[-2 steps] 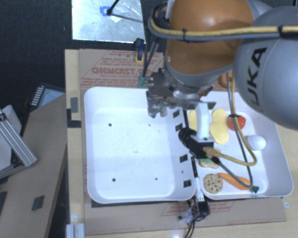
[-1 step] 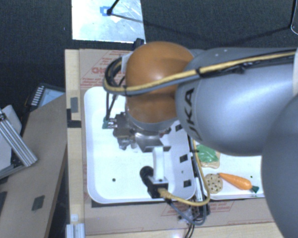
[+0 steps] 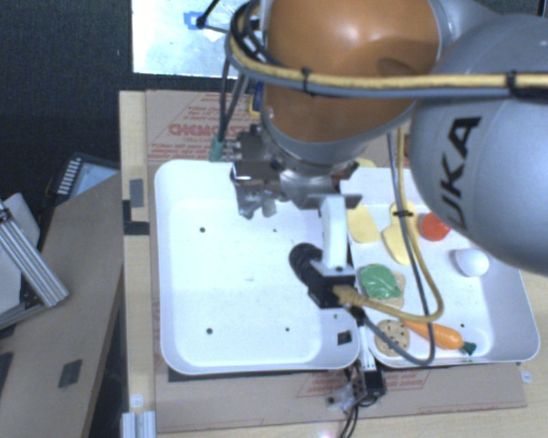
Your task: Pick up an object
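Note:
My gripper [image 3: 257, 206] hangs below the orange wrist band over the upper middle of the left white bin [image 3: 210, 336], above bare floor. The right bin [image 3: 511, 331] holds the objects. A yellow piece [image 3: 363, 224] lies by a second yellow piece [image 3: 398, 244]. Further right are a red-orange ball [image 3: 434, 228] and a white egg shape [image 3: 471, 263]. A green leafy item [image 3: 379, 281], a round cookie [image 3: 393, 336] and an orange carrot [image 3: 441, 337] lie toward the front. The arm hides the right bin's back part.
A white bracket with a black fitting [image 3: 309, 265] and yellow cable [image 3: 411, 272] hang from the arm over the divide between the bins. Cardboard [image 3: 178, 126] lies under both bins. A metal frame [image 3: 18, 254] stands at the left.

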Motion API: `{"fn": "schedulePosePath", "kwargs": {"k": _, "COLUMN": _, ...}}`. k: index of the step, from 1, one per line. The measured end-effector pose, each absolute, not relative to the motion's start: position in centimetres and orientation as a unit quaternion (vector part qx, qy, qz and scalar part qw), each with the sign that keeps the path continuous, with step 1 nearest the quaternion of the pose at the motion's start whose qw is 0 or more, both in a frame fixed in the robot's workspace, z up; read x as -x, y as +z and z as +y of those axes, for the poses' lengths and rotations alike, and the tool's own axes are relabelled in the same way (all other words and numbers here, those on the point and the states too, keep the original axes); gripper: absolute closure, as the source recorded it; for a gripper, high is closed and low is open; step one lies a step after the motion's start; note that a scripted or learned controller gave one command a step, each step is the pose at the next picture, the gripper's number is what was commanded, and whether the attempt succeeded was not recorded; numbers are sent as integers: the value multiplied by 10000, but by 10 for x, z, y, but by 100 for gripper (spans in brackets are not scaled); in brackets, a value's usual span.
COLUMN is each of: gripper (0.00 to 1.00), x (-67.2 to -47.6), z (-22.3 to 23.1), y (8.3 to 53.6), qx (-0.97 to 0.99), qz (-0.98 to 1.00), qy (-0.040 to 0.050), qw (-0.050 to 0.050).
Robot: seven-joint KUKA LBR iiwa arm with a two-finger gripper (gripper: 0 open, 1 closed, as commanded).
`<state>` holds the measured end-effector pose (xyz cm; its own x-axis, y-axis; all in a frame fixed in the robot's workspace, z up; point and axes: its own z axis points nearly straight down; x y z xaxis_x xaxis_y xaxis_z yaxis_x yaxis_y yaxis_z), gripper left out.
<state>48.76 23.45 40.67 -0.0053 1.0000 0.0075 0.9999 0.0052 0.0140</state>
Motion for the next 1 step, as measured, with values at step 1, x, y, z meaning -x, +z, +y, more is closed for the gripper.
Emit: {"fn": "schedulePosePath", "kwargs": {"k": 1, "gripper": 100, "x": -487, "z": 234, "y": 410, "qx": -7052, "qz": 7090, "qy": 11, "qw": 2}}
